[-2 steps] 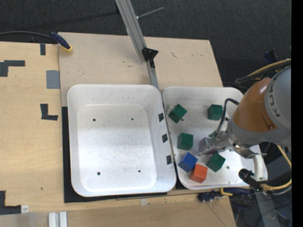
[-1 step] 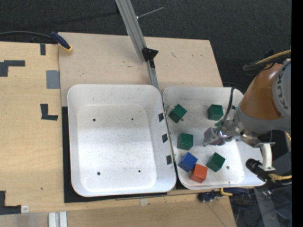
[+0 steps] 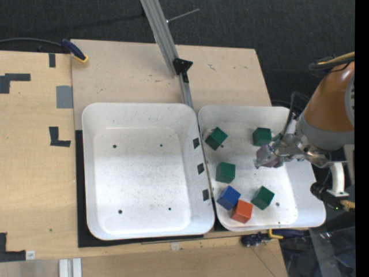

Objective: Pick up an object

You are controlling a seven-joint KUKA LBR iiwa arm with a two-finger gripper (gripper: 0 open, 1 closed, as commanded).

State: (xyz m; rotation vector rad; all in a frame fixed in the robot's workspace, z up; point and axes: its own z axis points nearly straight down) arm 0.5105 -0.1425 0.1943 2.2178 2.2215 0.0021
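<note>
The right bin (image 3: pixel 288 115) holds several cubes: green ones at the upper left (image 3: pixel 216 138), upper right (image 3: pixel 262 136), centre (image 3: pixel 225 171) and lower right (image 3: pixel 263 197), a blue one (image 3: pixel 229 197) and an orange one (image 3: pixel 242 210) at the front. My gripper (image 3: pixel 267 159) hangs low over the right part of this bin, just below the upper right green cube and apart from it. Its tips are blurred and nothing shows between them.
The left bin (image 3: pixel 92 154) lies beside the right one. A slanted metal rail (image 3: pixel 164 33) crosses the bench behind the bins. The grey and orange arm (image 3: pixel 331 111) comes in over the right bin's right rim.
</note>
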